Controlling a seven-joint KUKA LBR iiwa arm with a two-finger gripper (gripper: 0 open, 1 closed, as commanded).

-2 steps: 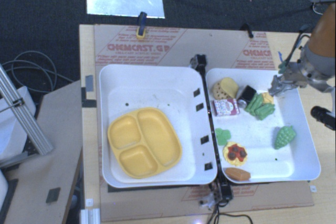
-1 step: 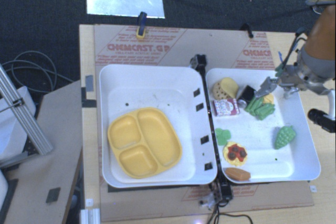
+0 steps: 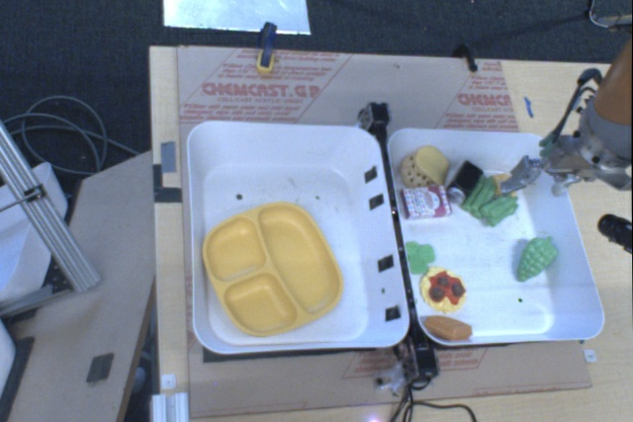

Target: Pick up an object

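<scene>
The pincer (image 3: 522, 175) sits over the right bin (image 3: 574, 311), near that bin's far right corner, just beside the green leafy toy (image 3: 492, 203); whether it is spread or closed cannot be told, and nothing shows gripped in it. Other candidates lie in the same bin: a green grape cluster (image 3: 535, 257) toward the right wall and a small pizza toy (image 3: 443, 288) near the left wall. Judged from this, no object is lifted yet; grasp and lift remain.
</scene>
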